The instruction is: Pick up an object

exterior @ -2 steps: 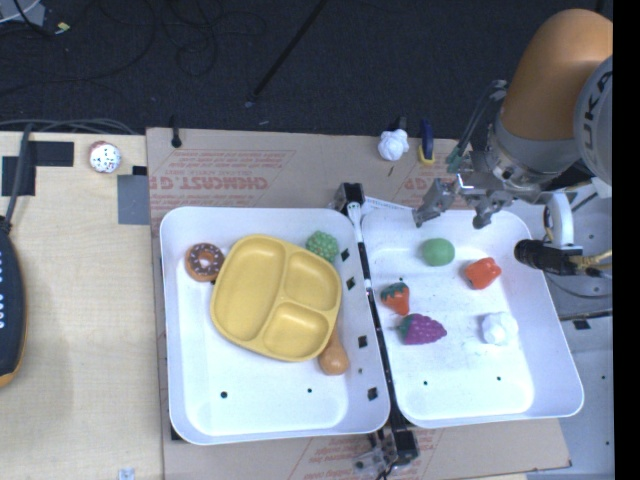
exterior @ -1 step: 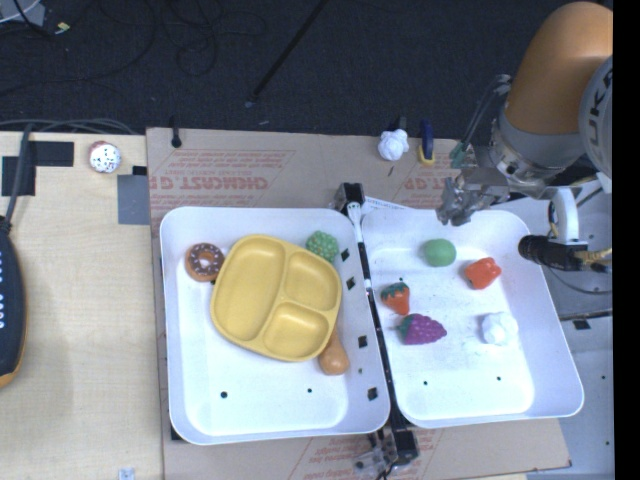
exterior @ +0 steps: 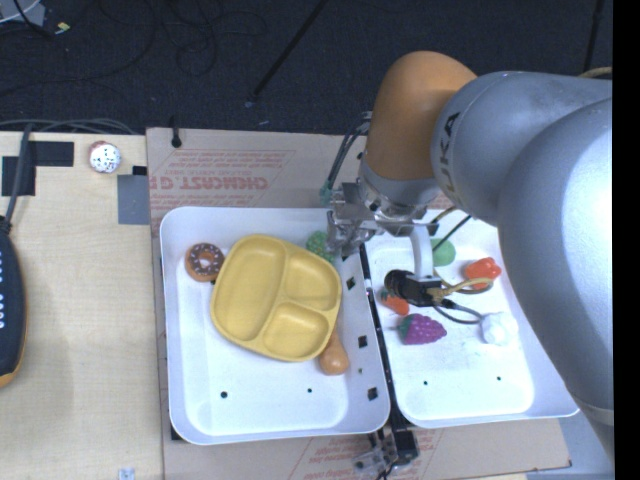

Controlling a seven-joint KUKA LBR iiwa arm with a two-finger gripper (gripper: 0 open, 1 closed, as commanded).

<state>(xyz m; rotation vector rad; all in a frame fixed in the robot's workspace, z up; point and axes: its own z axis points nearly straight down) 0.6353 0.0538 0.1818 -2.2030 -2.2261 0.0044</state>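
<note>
My gripper [exterior: 345,236] hangs low over the far right corner of the left bin [exterior: 190,388], close to the divider between the two bins. Right beside it, to its left, a small green object [exterior: 320,243] lies at the edge of a yellow divided plate [exterior: 275,296]; the gripper partly hides it. I cannot see anything held. A chocolate donut [exterior: 205,261] lies left of the plate, and a small orange item [exterior: 334,359] sits at the plate's near right edge.
The right bin [exterior: 470,393] holds purple grapes [exterior: 422,329], a red-orange piece [exterior: 482,268], a green piece [exterior: 444,252], a small orange bit [exterior: 397,305] and a white item [exterior: 493,331]. The grey arm [exterior: 540,168] covers the right bin's far right side.
</note>
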